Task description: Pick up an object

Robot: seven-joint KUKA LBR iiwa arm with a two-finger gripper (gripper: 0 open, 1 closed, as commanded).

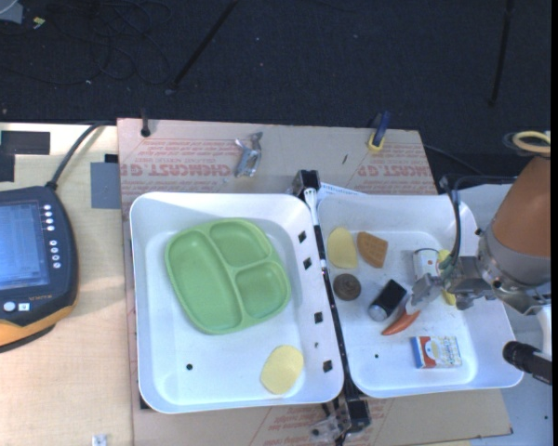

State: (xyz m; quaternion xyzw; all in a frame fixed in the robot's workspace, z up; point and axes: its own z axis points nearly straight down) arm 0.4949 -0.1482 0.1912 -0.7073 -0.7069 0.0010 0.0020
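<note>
A: Looking down on the table (84,323), what did you make out?

B: Two white bins sat side by side on a cardboard sheet. The left bin (158,342) held a green divided plate (228,275) toward its far left, and a pale yellow round piece (283,369) lay near its near right corner, apart from the plate.

A: And the right bin (377,374)?

B: It held the smaller things. A yellow piece (341,247) lay at the far left with a tan wedge (373,249) just beside it on the right. A dark brown disc (347,287) sat just nearer than the yellow piece. A black cylinder (388,298) lay tilted near the middle, and an orange-red pepper-like piece (402,322) lay close against its near side — touching or not, I could not tell. A small white, blue and red carton (436,351) lay nearer still, to the right.

A: Where was the arm?

B: It came in from the right, its orange band (525,207) above the bin's right edge. The end effector (430,284) sat low in the right bin, just right of the black cylinder and beside a small white-and-yellow object (426,261).

A: Was it clenched or released?

B: I could not tell — the parts there were too small and cluttered, and nothing showed clearly as held.

A: Anything else?

B: A handheld control pendant (19,258) with a screen lay on the table at the far left.
</note>
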